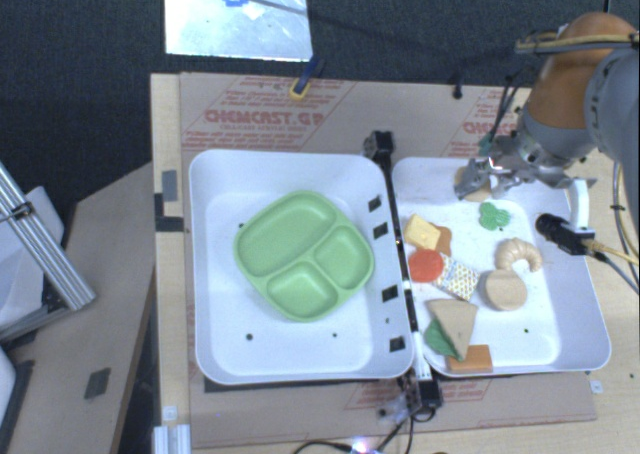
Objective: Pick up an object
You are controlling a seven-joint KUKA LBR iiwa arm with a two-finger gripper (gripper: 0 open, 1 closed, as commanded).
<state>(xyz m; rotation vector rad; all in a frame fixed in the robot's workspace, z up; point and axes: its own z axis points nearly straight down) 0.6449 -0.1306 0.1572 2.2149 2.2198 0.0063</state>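
Two white bins sit side by side on the tabletop (120, 242). The left bin (215, 272) holds one green divided plate (303, 255). The right bin (575, 327) holds about nine toy foods, among them one croissant (519, 254), one red tomato (426, 265) and one green piece (493, 214). The end effector (478, 180) hovers over the right bin's far corner; whether it is apart or together, I cannot tell.

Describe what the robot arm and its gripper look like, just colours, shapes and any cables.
The arm is a thick, rounded grey body with a glossy orange band above the wrist. Thin dark cables loop along it near the top. The gripper is a small metallic grey assembly with dark details. Its finer parts are too blurred to make out.
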